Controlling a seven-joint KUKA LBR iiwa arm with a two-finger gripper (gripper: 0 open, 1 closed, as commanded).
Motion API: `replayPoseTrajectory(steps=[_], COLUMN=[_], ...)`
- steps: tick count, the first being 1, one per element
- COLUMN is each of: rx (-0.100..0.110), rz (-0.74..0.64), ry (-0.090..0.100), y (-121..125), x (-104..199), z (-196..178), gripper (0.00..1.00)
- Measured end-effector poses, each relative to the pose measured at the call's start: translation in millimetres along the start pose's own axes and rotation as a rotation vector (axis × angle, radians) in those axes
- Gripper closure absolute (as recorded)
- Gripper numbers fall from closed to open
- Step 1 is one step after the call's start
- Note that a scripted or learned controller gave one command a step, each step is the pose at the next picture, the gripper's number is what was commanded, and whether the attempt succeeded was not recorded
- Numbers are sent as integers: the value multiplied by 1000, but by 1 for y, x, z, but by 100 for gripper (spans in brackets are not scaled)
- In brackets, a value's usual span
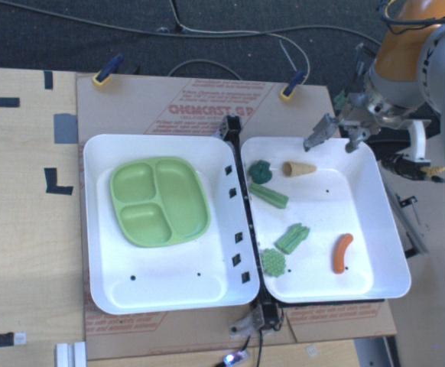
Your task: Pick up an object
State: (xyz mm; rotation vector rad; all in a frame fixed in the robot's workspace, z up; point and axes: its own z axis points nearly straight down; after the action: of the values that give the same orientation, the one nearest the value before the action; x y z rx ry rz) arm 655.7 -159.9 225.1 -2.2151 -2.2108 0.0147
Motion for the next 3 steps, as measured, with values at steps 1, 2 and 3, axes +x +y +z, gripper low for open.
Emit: replayPoseTrajectory(steps=[1, 2, 3], rx=[-14, -9, -9], rz=[-3, -3, -3], ry=[-2, -2, -2], y=[3, 1, 0], x=[0, 0, 2], z=[-9, 35, 100], gripper=[0, 0, 0])
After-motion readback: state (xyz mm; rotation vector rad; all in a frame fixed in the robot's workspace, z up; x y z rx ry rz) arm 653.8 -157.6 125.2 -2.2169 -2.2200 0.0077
